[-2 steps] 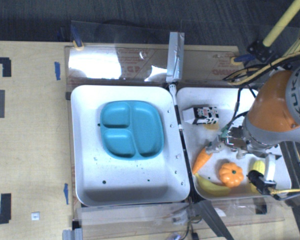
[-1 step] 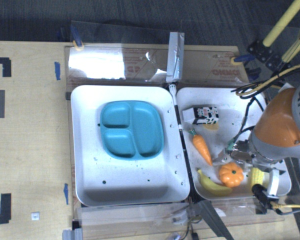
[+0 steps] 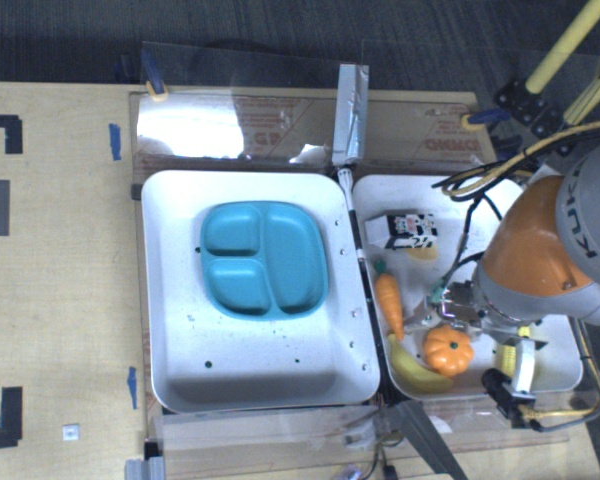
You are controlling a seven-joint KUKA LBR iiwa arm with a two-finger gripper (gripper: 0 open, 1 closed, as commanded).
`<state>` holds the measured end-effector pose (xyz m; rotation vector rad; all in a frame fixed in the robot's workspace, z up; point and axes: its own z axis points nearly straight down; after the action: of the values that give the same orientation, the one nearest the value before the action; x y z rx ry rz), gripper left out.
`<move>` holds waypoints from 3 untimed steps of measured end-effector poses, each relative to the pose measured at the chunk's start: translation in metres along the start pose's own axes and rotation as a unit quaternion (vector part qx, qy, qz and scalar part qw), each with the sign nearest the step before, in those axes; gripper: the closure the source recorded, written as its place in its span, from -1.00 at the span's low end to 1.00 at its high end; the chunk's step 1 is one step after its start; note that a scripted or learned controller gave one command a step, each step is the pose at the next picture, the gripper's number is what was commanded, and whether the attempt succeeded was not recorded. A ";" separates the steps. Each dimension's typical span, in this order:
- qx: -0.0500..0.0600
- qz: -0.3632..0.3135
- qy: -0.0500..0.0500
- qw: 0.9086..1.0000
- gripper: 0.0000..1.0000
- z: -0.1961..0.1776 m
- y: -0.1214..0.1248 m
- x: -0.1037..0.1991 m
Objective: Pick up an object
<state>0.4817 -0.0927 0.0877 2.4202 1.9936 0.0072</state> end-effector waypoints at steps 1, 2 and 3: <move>-0.002 0.001 0.000 1.000 1.00 -0.011 0.001 0.000; 0.001 -0.005 0.001 1.000 1.00 -0.115 0.069 0.013; 0.003 0.194 -0.001 0.981 1.00 -0.158 0.125 -0.068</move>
<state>0.5900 -0.1835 0.2464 2.7647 1.4884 -0.0007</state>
